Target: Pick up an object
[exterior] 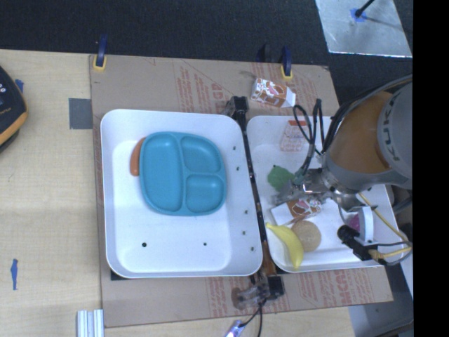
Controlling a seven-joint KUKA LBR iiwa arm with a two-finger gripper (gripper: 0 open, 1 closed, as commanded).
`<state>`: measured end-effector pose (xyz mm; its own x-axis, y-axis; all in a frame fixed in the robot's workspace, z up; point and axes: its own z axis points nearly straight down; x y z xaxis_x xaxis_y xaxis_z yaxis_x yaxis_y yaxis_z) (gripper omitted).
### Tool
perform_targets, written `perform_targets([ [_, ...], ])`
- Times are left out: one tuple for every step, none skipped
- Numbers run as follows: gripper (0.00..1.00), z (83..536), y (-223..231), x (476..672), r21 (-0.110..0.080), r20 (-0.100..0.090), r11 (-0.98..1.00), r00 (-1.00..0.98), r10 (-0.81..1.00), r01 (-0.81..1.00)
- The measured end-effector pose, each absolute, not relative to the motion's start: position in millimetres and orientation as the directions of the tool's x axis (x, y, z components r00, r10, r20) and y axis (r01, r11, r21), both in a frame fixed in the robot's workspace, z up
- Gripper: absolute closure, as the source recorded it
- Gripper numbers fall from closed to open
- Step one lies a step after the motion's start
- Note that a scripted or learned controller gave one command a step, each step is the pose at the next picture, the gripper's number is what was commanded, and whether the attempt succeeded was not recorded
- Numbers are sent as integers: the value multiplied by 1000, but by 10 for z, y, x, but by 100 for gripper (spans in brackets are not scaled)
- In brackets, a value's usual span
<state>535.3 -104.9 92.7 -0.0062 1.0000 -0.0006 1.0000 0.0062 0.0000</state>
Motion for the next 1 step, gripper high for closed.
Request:
perform_targets([
  [100, 1030, -1067, 5352, -1, -3, 9, -9, 1000, 1000],
])
